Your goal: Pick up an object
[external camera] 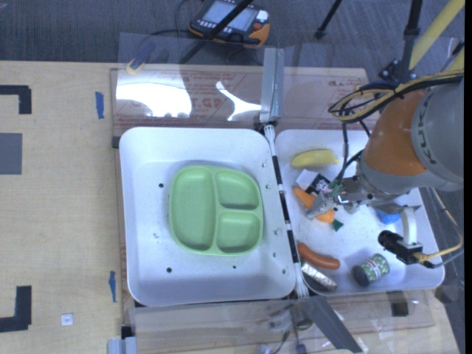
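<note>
At the near edge of the right bin (352, 238), close to its near left corner, a silver thing (318, 277) is seen, and a sausage (318, 257) is lying just behind it. A green can (371, 268) lies on its side nearer to the near right corner. Further in, the gripper (328, 201) is lowered over the left half of this bin, just beside an orange piece (304, 196) and a small green bit (337, 225). It cannot be told whether the gripper is spread or closed, and nothing is seen held in it. A banana (315, 158) is placed toward the far edge. In the left bin (147, 168) a green plate (216, 209) is set in the middle.
</note>
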{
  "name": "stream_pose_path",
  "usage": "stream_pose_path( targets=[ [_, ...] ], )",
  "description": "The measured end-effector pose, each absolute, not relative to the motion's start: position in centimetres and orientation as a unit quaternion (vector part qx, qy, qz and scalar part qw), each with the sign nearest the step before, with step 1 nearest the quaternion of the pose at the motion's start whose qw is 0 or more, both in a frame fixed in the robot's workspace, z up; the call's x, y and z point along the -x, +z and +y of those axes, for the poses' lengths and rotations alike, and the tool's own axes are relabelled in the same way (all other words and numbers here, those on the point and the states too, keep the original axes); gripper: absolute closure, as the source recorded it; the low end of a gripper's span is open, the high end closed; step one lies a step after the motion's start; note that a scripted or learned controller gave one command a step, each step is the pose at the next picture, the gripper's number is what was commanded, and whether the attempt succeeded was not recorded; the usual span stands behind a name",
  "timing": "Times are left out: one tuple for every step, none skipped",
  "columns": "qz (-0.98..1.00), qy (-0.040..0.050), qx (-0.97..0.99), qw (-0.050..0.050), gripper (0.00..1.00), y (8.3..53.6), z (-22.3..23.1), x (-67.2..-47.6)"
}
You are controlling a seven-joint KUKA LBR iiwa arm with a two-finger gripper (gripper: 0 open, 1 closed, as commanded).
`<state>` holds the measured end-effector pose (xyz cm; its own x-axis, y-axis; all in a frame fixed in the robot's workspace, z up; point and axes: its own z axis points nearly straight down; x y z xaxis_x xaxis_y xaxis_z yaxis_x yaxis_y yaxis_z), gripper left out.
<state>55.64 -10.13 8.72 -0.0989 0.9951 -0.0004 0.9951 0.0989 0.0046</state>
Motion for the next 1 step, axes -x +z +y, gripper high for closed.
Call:
stream_pose_path(
  targets=[
    [0.741,0.0032,-0.672,0.003,1.0,9.8,-10.15,-55.77]
  ],
)
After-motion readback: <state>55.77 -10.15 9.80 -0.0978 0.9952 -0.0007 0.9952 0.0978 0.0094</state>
